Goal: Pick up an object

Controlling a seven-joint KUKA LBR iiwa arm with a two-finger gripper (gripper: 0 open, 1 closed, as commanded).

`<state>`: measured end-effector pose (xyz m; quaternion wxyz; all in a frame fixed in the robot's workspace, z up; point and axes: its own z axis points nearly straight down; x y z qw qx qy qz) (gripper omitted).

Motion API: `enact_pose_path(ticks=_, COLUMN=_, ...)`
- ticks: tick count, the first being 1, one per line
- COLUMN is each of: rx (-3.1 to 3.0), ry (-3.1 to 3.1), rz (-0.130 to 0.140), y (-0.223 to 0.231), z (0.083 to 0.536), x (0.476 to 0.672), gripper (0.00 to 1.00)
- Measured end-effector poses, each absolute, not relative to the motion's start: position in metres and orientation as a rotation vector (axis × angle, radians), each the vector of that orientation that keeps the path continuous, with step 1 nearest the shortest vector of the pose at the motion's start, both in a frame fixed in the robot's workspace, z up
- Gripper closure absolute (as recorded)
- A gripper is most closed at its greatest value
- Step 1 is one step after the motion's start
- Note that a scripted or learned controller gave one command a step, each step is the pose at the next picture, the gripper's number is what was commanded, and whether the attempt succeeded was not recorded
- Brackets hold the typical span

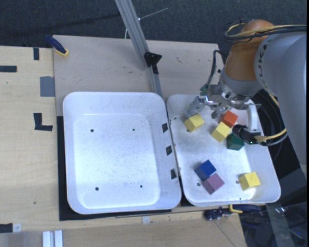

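- Two white bins sit side by side on the bench: the left bin [113, 153] and the right bin [224, 153].
- Seven small blocks lie in the right bin.
- One yellow block [194, 122] sits near the top left part of that bin, close to the wall next to the left bin.
- A second yellow block [221, 131] lies a bit to the right of it, in the middle.
- An orange block [229, 119] sits just above that second yellow block, touching it or nearly so.
- A green block [235, 142] lies just right of the second yellow block and below the orange one.
- Lower down, a blue block [206, 169] and a purple block [213, 182] sit right next to each other (they look like they touch).
- A third yellow block [249, 180] rests near the bottom right corner, apart from the others.
- The grey arm [278, 71] comes in from the right, with its orange band [242, 55] above the wrist.
- The gripper [208, 105] hangs over the top part of the right bin, between the first yellow block and the orange block.
- Its fingers [193, 107] look spread apart, and no block is seen between them.
- A long metal bar [134, 24] slants across the bench above the bins.
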<state>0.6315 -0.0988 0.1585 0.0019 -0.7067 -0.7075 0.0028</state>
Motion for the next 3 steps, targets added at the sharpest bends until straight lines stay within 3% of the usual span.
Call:
enact_pose_path(ticks=1, rx=-2.216, ry=-2.221, rz=0.009, y=-0.097, z=0.104, x=0.640, gripper=0.00)
enact_pose_path(ticks=2, rx=-2.216, ry=-2.224, rz=0.003, y=-0.096, z=0.117, x=0.641, gripper=1.00)
enact_pose_path(ticks=3, rx=-2.222, ry=-2.226, rz=-0.004, y=-0.099, z=0.180, x=0.640, gripper=1.00)
